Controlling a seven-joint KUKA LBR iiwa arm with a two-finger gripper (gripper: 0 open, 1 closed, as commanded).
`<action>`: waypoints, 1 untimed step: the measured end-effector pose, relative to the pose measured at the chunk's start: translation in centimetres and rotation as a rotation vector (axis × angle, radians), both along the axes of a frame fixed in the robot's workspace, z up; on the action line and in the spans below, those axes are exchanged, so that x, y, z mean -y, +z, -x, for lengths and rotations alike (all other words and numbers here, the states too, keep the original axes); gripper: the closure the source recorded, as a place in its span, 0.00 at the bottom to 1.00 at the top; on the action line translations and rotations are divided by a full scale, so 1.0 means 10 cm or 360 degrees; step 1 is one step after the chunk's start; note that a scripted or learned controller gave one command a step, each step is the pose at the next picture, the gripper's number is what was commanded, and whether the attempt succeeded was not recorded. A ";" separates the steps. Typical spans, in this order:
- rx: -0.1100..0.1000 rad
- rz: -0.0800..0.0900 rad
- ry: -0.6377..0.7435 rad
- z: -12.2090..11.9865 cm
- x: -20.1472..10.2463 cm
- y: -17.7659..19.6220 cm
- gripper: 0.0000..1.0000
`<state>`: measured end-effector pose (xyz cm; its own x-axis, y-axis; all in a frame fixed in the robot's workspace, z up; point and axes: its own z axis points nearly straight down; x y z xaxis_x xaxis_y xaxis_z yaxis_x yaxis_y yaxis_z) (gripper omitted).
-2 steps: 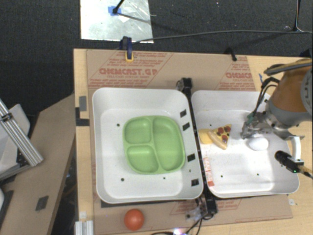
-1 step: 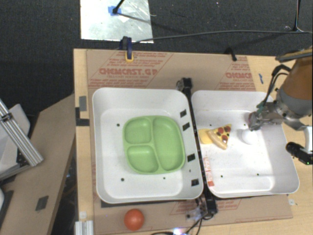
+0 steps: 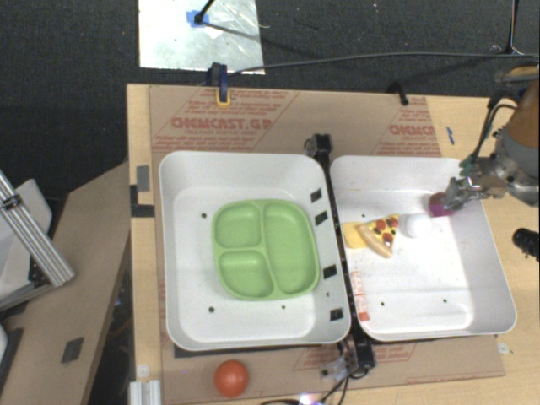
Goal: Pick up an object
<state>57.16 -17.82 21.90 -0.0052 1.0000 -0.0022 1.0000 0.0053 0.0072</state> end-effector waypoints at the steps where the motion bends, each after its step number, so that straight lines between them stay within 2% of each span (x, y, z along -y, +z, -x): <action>1: 0.0000 0.0000 0.0002 -0.02 0.00 0.49 1.00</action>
